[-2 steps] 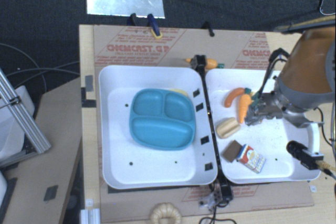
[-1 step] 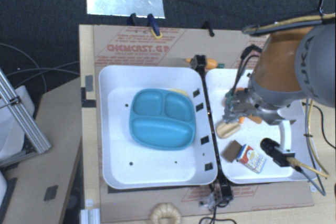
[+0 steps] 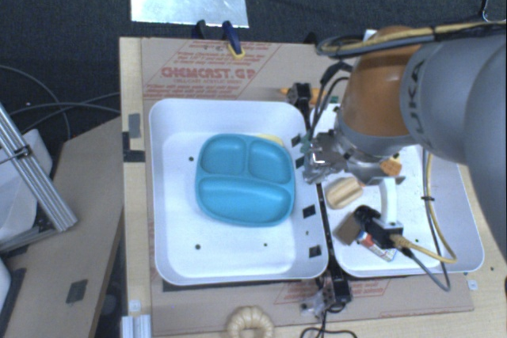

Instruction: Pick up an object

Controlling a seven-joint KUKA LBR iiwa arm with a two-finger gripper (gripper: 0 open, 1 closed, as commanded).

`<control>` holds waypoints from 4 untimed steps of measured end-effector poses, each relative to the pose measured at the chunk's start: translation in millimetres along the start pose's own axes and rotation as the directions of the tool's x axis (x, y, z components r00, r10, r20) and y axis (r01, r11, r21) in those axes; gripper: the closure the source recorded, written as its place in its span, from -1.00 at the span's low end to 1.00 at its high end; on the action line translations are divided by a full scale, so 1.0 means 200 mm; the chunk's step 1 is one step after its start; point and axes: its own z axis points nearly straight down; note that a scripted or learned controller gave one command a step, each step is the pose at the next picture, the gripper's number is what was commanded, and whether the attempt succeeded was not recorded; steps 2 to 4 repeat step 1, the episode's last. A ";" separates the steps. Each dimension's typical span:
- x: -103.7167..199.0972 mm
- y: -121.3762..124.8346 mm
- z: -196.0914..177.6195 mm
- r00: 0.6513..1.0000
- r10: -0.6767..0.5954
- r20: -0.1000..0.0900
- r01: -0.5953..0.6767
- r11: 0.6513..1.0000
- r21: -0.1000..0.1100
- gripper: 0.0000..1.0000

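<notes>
The arm (image 3: pixel 428 91) overhangs the right bin (image 3: pixel 459 249); gripper state cannot be determined. A blue tray (image 3: pixel 244 178) occupies the left bin (image 3: pixel 170 170), at 9 o'clock.

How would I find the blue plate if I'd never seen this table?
Look at the two white bins; take the left bin, away from the arm. The plate lies in its middle, light blue with three compartments. Nothing else there is blue or that large.

I saw 2 bins side by side: the left bin (image 3: pixel 170 194) held a divided tray (image 3: pixel 244 178) near its middle. In the right bin (image 3: pixel 463 237), several small objects (image 3: pixel 360 222) lay near the dividing edge, under the arm (image 3: pixel 428 95).
</notes>
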 end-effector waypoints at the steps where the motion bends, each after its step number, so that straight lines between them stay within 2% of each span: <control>1: 0.29 0.06 -0.04 1.000 0.001 0.000 -0.001 1.000 -0.002 1.00; 4: 0.29 0.06 -0.04 1.000 0.001 0.000 -0.001 1.000 -0.002 1.00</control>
